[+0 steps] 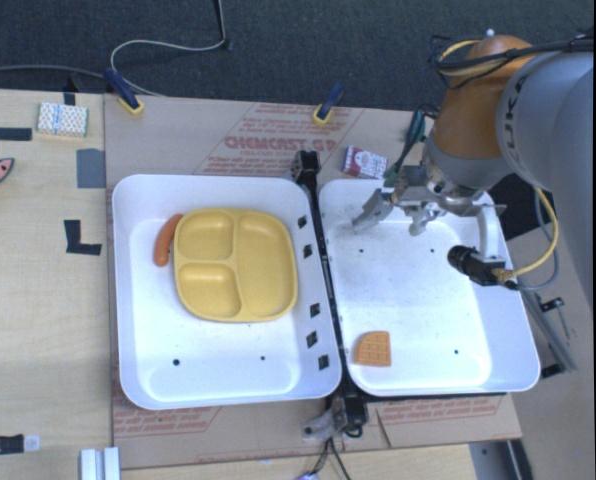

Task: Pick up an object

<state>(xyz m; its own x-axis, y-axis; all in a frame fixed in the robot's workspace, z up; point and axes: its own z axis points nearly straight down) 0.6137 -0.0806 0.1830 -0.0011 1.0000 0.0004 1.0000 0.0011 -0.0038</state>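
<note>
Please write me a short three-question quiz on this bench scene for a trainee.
1. True or false: the yellow divided plate lies in the left bin.
2. Which bin holds the waffle piece: A) left, B) right?
3. What lies touching the plate's left edge?

Key:
1. True.
2. B; it sits near that bin's front left corner, well apart from the pincer, which hangs over the bin's rear part.
3. An orange sausage.

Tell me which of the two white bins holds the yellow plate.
The left bin holds the yellow plate, with an orange sausage beside it. The right bin has a small waffle, and the end effector is above it.
</note>
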